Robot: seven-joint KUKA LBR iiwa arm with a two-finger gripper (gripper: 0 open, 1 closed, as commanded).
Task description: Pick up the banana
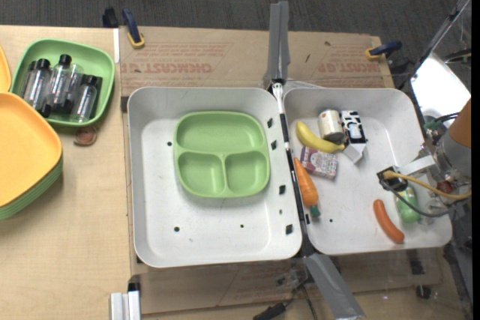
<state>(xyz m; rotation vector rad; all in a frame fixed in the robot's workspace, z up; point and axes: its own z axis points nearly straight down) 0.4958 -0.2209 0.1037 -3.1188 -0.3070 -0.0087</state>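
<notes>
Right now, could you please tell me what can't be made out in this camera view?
1. Green object in the right bin: partly covered by the end effector, identity unclear.
2. Pink packet beside the banana: print too small to read.
3. Orange plates: cut off by the left edge of the camera view.

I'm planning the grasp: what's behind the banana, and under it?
Behind the banana sits a tan can, its lower part covered. A pink packet seems tucked under its front edge; anything else beneath is hidden.
</notes>
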